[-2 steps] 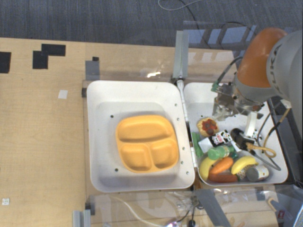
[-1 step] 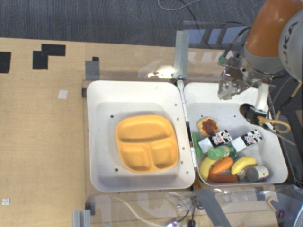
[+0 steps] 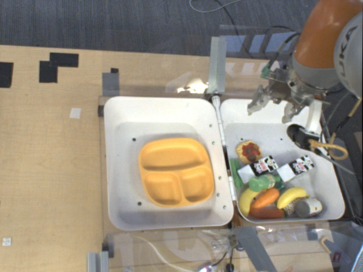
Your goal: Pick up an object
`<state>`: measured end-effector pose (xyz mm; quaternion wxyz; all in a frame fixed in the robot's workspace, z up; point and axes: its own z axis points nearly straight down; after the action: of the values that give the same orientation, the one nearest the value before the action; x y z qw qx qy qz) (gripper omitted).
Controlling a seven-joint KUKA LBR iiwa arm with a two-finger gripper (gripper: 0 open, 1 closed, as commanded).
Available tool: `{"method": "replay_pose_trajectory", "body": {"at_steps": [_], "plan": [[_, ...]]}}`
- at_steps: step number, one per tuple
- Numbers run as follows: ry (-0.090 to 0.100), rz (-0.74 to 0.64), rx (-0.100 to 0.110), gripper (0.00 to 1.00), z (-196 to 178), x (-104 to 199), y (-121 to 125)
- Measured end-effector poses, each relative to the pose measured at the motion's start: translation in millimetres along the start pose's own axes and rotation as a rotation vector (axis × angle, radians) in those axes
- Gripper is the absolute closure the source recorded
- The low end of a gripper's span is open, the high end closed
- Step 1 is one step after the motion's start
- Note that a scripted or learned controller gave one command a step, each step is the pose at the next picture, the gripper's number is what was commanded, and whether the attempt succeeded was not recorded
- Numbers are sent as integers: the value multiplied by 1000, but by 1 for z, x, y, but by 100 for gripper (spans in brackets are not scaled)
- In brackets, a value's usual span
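- the arm reached in from the right, above the far part of the right bin
- the gripper hung over the bin's far end, its two fingers spread apart with nothing between them
- the toys lay bunched at the near end of the right bin, well apart from the gripper
- a small pizza lay nearest the gripper, close to the wall between the bins
- two cow-print cartons sat just past it, the second more to the right
- a green toy lay beside the first carton; its kind was hard to make out, perhaps a pepper
- below it a carrot lay between two bananas, the other banana on its right
- a brown sausage touched the carrot's near side
- a grey can lay on its side against the right banana
- the left bin held a yellow tray with three compartments, lying flat in its middle
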<state>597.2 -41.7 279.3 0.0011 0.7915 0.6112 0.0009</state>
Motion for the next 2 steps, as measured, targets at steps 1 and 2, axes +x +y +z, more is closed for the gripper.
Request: {"method": "replay_pose_trajectory", "body": {"at_steps": [1,2], "plan": [[0,0,0,0,0,0,0],[0,-123,4,0,97,-27,-39]]}}
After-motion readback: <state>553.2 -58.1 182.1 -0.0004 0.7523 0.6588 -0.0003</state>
